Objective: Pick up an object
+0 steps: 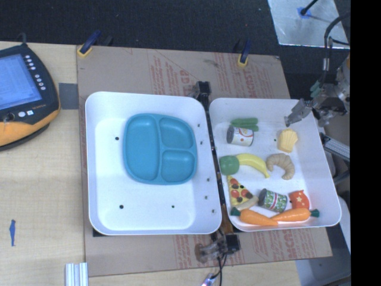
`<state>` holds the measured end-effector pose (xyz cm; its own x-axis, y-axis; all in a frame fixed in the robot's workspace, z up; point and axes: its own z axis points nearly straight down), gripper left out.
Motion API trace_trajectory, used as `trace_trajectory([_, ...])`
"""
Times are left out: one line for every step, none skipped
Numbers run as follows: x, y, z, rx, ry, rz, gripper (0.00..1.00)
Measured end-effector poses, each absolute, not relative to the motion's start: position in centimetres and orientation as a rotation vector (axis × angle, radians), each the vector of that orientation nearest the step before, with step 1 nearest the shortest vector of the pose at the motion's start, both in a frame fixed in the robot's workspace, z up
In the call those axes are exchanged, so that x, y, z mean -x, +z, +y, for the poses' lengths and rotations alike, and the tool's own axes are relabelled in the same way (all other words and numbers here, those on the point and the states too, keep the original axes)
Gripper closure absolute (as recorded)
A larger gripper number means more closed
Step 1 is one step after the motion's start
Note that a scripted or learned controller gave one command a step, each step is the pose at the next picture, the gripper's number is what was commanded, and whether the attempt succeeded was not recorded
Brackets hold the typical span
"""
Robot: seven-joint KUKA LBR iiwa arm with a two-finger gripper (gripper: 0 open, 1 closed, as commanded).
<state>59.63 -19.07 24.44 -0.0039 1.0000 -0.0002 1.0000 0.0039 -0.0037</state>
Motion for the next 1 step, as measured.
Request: trace_trajectory([-56.78, 9.86, -16.05, 2.218, -0.001, -2.231, 0.0])
